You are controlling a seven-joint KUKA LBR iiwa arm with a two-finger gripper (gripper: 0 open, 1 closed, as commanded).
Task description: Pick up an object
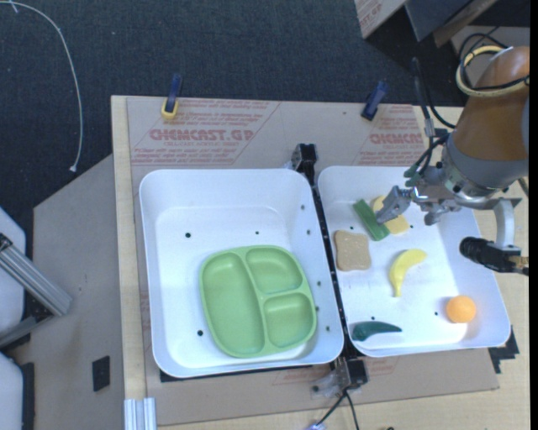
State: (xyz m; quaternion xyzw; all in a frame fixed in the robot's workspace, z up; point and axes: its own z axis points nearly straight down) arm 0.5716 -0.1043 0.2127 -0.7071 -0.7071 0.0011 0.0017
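Green plate (256, 300), yellow banana (404, 269), orange ball (461, 309), white bins (160, 252).

dark carpet floor (210, 50) surrounds the worktop (252, 126), a brown printed board held at its far edge by a yellow clamp (171, 106) and a blue clamp (375, 101). a thin white cable (71, 76) curves across the carpet; what seems a cardboard box (382, 13) sits top right.

**Bench with 2 white bins**

The bench (252, 134) has a cardboard-brown top printed with red lettering. 2 shallow white bins sit on it side by side, touching: the left bin (168, 252) and the right bin (483, 290). 2 clamps, (171, 94) and (375, 100), grip its far edge.
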